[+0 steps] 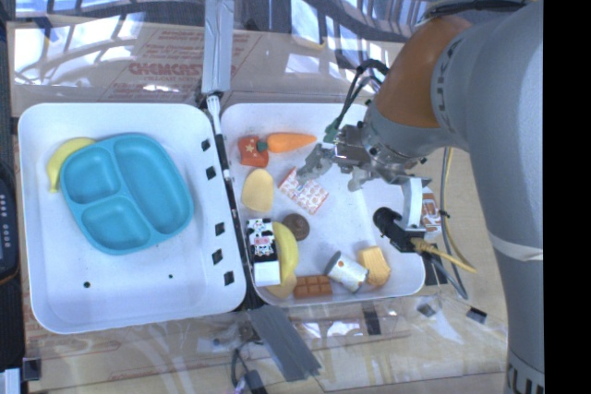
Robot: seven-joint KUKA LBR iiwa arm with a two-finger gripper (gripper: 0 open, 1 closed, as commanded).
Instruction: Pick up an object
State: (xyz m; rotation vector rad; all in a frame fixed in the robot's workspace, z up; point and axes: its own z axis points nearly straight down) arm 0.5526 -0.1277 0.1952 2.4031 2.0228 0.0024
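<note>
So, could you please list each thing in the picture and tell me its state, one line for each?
claw: above the right bin, over the patterned packet, nothing visibly held
blue divided plate: flat in the left bin
banana: lying partly under the plate's edge
carrot: lying on its side
patterned packet: lying flat
milk carton: lying on its side
small white cup: tipped over

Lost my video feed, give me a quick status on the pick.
End effector over right bin, nothing visibly held. Just above red-and-white packet, carrot close by. Toys crowd the packet.
</note>
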